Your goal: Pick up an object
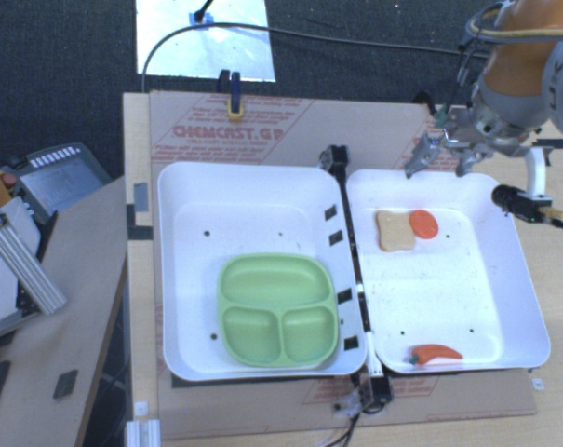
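Orange round piece point(423, 223) touching tan toast slice point(394, 230), near far edge of right bin point(528, 291). Orange-red carrot-like piece point(435, 353) at its near edge. Green divided tray point(277, 309) in left bin point(183, 250). Tool point(445, 160) above right bin's far edge, fingers spread, gripping nothing.

Red print "CHEMCAST GP" stands on the brown board point(234, 124) behind the bins

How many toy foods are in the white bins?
3, all in the right bin: a tan bread slice near the back, an orange round piece touching its right side, and an orange chili by the front wall.
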Robot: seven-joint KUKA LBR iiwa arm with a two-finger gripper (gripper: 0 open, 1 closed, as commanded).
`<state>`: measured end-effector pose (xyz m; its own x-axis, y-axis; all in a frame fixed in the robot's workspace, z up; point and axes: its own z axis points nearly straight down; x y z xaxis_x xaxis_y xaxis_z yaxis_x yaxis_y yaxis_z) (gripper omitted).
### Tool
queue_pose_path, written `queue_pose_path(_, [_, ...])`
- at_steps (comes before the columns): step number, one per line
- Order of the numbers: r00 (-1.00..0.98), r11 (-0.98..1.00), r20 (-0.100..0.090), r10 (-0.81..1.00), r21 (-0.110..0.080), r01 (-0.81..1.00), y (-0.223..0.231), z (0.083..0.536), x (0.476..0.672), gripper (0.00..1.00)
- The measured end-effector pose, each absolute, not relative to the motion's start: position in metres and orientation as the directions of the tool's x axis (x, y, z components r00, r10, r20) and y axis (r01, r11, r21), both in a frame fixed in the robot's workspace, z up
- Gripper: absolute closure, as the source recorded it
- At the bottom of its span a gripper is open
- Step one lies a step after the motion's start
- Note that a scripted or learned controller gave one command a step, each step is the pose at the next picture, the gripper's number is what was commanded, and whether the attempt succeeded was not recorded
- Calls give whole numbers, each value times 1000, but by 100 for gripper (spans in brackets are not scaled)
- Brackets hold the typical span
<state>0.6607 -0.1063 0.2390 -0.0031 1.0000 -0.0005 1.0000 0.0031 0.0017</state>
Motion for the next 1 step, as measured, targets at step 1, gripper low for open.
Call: queue_pose_path(1, [-2,2,0,1000,-1,1000,-100,192,654,0])
